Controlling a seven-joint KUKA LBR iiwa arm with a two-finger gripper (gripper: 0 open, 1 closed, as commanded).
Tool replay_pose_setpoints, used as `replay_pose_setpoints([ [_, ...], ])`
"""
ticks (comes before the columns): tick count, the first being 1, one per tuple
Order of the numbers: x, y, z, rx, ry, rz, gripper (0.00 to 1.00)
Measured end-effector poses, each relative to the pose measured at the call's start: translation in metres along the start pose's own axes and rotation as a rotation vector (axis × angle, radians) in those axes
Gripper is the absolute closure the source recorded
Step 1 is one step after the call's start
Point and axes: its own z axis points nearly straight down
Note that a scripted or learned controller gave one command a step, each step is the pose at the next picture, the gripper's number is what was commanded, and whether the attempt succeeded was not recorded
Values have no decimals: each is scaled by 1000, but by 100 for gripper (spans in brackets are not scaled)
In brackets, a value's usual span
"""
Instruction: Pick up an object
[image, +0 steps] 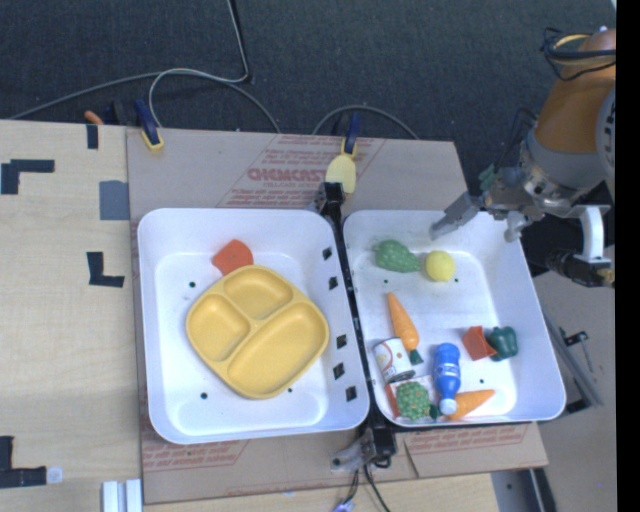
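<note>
Left of the fingers, the yellow three-compartment plastic plate (257, 329) looks smooth and faintly glossy. Two shallow white plastic bins (160, 330) look smooth. Beneath them, a matt brown cardboard sheet (270, 175) lies on pale wood-grain benchtop (60, 330).

My bench (60, 330) is pale wood with black tape marks along its left edge. A brown cardboard sheet (290, 170) covers its middle, and dark blue carpet (350, 50) lies beyond the far edge.

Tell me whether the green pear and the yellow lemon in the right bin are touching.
Cannot tell. In the camera view the green pear tapers right up to the yellow lemon, with no clear gap and no plain contact.
</note>
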Motion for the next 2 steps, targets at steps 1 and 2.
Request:
replay_pose_setpoints([
  [1, 36, -35, 102, 3, 2, 0, 0],
  [2, 62, -65, 128, 2, 1, 0, 0],
])
